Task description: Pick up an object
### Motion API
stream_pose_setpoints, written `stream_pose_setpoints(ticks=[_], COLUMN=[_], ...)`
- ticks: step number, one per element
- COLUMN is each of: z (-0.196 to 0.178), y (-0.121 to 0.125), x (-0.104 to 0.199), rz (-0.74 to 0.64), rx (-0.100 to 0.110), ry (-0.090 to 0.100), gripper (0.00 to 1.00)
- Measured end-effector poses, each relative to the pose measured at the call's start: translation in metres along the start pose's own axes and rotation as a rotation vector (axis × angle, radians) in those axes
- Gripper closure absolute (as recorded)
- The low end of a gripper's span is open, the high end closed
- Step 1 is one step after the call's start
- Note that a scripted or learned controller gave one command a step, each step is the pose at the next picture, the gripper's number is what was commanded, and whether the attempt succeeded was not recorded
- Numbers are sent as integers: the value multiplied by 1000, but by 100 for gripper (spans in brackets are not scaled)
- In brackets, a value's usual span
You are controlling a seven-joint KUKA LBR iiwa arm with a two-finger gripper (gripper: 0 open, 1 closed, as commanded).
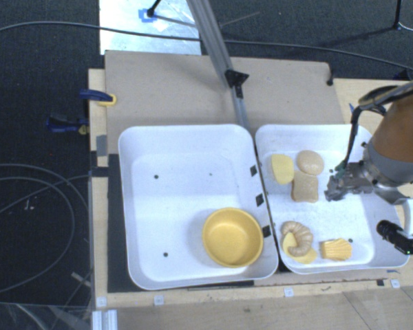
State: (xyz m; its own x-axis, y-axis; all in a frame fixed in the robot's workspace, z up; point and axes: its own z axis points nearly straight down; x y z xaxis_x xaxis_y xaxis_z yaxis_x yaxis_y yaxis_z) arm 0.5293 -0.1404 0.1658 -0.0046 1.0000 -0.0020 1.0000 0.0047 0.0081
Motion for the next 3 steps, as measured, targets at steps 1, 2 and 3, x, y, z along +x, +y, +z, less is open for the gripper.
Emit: stream_pose_setpoints(ticks=[1,2,3], z=[-53,-98,-88], y=[-8,0,19], x=[-2,-1,39], rz=[0,-1,-5], rx=[1,1,5], ry=[0,0,2], gripper=[100,100,100])
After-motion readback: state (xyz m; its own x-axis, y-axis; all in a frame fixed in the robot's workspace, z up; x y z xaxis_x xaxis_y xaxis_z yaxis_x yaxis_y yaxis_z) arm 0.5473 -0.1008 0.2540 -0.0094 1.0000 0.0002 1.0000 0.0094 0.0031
